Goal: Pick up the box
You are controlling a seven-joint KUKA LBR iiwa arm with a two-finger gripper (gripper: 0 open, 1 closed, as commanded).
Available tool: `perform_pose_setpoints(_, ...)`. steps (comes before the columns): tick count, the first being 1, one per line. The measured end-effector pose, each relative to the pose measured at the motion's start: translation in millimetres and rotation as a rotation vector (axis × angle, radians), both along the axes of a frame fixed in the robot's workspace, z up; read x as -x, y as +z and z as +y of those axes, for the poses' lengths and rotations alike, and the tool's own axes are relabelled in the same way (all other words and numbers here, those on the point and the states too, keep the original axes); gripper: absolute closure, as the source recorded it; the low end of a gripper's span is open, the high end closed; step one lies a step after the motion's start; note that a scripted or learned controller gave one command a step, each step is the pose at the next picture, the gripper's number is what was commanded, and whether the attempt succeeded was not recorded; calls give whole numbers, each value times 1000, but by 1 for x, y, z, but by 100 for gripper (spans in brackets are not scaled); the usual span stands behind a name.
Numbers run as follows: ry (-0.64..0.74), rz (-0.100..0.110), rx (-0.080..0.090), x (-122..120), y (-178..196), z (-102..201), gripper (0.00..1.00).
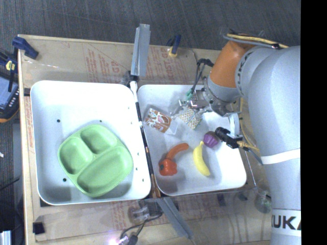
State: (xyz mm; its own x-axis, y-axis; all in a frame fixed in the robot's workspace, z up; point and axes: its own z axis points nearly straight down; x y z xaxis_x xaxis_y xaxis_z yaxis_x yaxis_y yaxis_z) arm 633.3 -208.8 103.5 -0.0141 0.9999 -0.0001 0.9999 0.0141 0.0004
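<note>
Gripper (194, 106) low over the right bin (232, 180), finger state impossible to tell, patterned box (188, 118) right underneath, snack packet (157, 120) just left, purple fruit (210, 139) nearby

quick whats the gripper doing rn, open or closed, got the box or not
Gripper: over the right bin, right at the patterned box; cannot be told whether it is open or closed, and no grasp on the box is visible.

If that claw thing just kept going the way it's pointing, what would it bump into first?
Most likely the small patterned box: the gripper points down into the right bin right above it. Depth is hard to judge from overhead, so the gap between them is unclear.
</note>
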Motion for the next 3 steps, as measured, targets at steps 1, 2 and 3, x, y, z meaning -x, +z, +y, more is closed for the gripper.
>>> perform_pose_setpoints(1, 113, -10, 4, -4, -2, -2, 0)
perform_pose_setpoints(2, 117, -11, 4, -6, 9, -1, 100)
perform_pose_setpoints(3, 429, 0, 1, 1, 125, 58, 100)
